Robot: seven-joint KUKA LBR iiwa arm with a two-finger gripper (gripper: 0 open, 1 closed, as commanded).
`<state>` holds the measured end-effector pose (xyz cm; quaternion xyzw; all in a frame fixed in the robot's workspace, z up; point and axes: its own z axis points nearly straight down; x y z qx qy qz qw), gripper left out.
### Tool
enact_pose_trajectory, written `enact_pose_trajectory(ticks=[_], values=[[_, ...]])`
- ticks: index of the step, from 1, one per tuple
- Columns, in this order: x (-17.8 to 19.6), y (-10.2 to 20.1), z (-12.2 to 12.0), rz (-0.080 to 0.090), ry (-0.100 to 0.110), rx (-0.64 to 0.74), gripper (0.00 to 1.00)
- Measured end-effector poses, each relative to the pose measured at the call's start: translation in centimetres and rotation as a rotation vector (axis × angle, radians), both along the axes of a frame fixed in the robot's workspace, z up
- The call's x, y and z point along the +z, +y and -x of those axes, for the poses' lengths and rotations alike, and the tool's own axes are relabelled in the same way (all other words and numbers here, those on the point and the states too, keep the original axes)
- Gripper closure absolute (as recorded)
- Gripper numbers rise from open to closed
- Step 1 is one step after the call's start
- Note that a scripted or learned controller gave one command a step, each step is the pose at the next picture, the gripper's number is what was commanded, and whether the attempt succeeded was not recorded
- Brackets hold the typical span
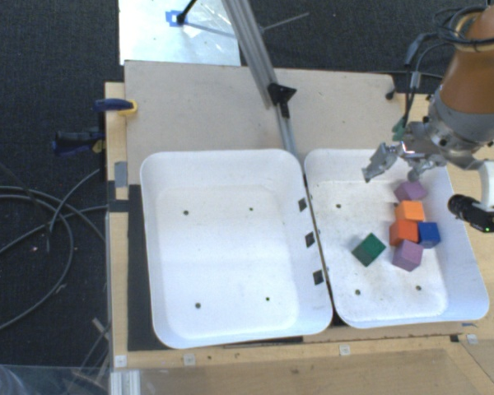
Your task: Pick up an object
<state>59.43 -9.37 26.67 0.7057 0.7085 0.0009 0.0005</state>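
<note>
purple block (410, 191) just below jaws (398, 164), not gripped

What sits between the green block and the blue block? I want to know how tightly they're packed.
In the camera view, an orange block lies between the green block and the blue block, touching the blue one; a purple block sits just below that line.

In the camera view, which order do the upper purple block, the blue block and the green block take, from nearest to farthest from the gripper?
Measured from the gripper in the right bin:
1. Upper purple block, just below the gripper.
2. Blue block, lower, at the right of the cluster.
3. Green block, lowest, apart on the cluster's left.
</note>
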Motion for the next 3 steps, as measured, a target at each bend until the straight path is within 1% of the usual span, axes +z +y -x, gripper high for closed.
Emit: enact_pose_trajectory(ticks=[1,2,3], values=[[-9.7,1.5,6.9,-0.002,0.011,-0.003,0.00],[-7.9,-1.3,7.4,0.002,-0.002,-0.005,0.00],[-17.8,0.7,9.0,-0.002,0.009,-0.002,0.00]])
